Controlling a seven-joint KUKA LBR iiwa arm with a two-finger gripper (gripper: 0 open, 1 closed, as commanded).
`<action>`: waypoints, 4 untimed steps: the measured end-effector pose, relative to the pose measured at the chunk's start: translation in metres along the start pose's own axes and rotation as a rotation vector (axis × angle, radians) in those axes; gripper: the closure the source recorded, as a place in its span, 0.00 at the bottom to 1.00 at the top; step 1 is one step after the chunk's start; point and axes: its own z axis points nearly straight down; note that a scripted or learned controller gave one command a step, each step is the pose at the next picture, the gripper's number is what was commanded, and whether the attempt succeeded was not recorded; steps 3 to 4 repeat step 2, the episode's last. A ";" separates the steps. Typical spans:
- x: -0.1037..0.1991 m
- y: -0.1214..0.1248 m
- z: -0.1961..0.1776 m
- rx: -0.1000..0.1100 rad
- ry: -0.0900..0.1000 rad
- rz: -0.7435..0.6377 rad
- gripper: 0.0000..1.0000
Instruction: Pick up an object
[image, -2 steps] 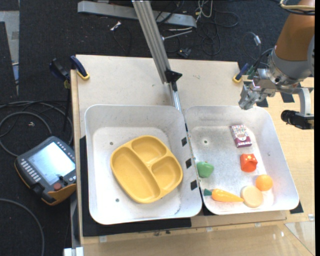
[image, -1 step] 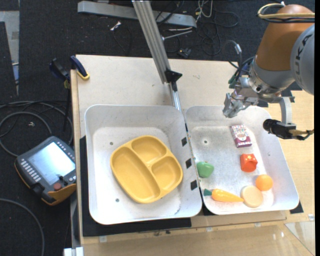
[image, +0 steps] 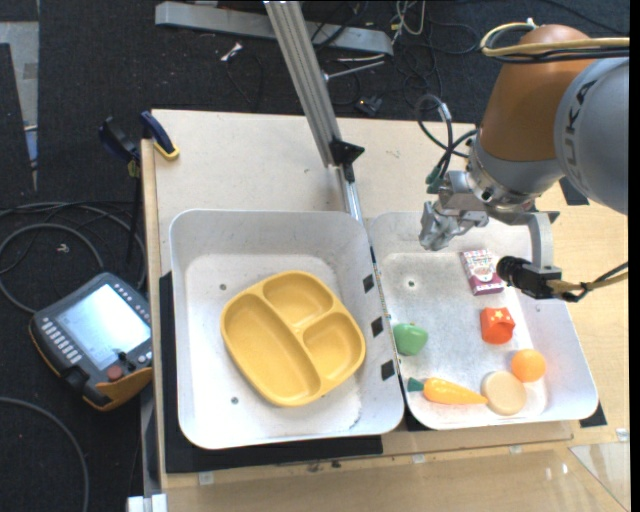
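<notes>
Gripper over the right bin's far left corner.
Can't tell its jaw state; it holds nothing I can see; the pink box's print is unreadable.

Even, bright overhead light fills the scene. The two shallow white plastic bins look nearly washed out, and the yellow divided plastic tray casts only soft shadow. The dark floor stays dim. Focus is slightly soft throughout.
</notes>
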 end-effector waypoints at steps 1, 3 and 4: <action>0.054 -0.015 0.014 0.002 0.000 -0.001 1.00; 0.104 -0.028 0.024 0.002 0.000 -0.001 1.00; 0.104 -0.028 0.024 0.002 0.000 -0.001 1.00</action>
